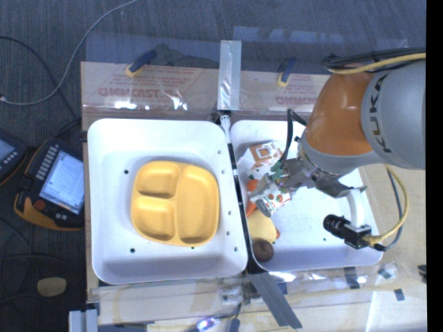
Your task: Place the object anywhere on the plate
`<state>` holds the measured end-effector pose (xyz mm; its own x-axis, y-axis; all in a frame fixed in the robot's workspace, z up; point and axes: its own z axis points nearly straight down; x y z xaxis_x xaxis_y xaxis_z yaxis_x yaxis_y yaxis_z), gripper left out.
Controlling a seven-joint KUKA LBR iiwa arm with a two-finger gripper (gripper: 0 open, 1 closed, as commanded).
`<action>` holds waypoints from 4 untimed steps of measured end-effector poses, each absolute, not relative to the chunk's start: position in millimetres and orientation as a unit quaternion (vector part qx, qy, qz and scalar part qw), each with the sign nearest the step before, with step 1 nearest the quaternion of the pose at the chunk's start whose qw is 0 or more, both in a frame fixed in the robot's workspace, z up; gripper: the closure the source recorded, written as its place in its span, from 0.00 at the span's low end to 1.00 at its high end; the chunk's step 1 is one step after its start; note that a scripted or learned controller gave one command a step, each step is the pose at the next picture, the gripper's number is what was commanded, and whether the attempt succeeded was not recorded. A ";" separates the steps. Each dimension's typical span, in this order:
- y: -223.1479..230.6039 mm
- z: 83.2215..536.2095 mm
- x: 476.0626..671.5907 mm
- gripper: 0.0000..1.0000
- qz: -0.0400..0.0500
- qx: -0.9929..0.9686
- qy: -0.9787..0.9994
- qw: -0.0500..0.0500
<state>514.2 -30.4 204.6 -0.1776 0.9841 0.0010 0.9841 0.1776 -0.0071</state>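
A yellow plate (pixel 176 203) with three compartments lies in the left white bin (pixel 111 144). The right bin (pixel 311 244) holds a cluster of small objects along its left side: a white and orange carton (pixel 263 153), a small white can with red and green print (pixel 271 200), a yellow piece (pixel 261 225) and a brown round object (pixel 262 250). My gripper (pixel 282 177) hangs low over this cluster, right beside the printed can and just below the carton. The arm's grey and orange body covers the bin's upper right part.
A black cylindrical part (pixel 344 230) with a yellow cable hangs over the right bin's lower right. The divider wall (pixel 234 185) between the bins runs close to the objects. A teach pendant (pixel 52 182) lies on the floor to the left.
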 end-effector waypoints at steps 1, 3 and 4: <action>-30.7 204.8 514.3 0.00 0.002 -0.641 -0.767 0.002; -61.3 180.7 484.5 1.00 0.001 -0.486 -0.874 0.002; 22.1 180.5 492.5 1.00 0.001 -0.451 -0.893 0.002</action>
